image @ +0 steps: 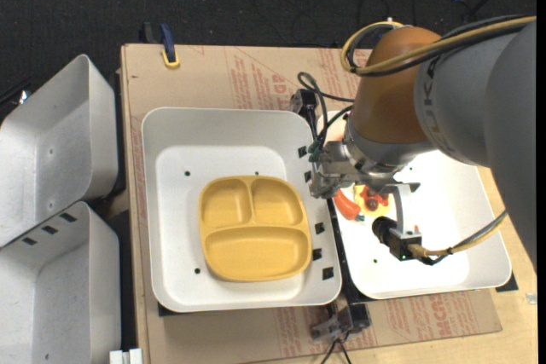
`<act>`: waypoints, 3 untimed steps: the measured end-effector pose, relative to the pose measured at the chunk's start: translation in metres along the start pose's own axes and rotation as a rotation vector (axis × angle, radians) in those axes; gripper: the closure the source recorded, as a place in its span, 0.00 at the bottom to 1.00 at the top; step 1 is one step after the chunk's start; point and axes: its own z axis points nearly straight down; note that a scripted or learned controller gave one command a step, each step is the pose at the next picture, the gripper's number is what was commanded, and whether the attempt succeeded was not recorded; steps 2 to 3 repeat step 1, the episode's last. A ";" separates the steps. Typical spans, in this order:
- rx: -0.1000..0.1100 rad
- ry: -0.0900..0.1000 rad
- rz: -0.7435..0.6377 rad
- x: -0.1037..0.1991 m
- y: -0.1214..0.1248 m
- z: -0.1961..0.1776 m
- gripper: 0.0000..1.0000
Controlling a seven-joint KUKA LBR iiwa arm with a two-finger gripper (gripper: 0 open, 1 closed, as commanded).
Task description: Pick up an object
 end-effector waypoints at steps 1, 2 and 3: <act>0.000 -0.001 0.003 0.048 -0.022 -0.012 1.00; 0.000 -0.001 0.003 0.048 -0.022 -0.012 1.00; 0.000 -0.001 0.003 0.048 -0.022 -0.012 1.00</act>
